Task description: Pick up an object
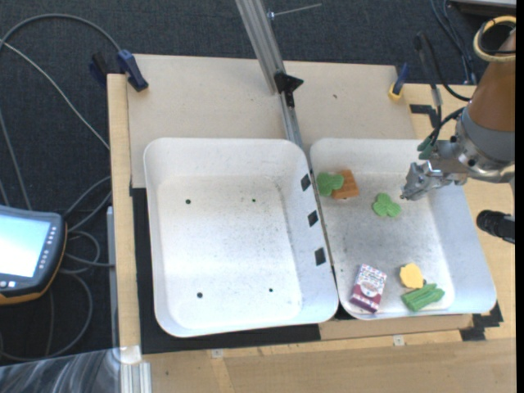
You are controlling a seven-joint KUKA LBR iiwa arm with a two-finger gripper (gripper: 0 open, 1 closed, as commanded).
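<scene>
Flanking bins (164,219) atop dark carpet (49,137)

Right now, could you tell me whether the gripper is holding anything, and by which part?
Nothing: the gripper hangs just right of the small green piece, with nothing between its fingers.

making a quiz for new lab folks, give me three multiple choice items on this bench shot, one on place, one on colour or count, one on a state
1. Where do the small objects lie?
A. right bin
B. left bin
C. bare bench

2. What colour is the piece beside the green block at the right bin's near edge?
A. blue
B. yellow
C. black

3. Where is the end effector?
A. over the left bin
B. outside both bins
C. over the right bin, near a green piece

Answers:
1 A: every object sits in the right bin.
2 B: the yellow piece touches the green block.
3 C: the end effector hangs just right of the green piece.
</scene>
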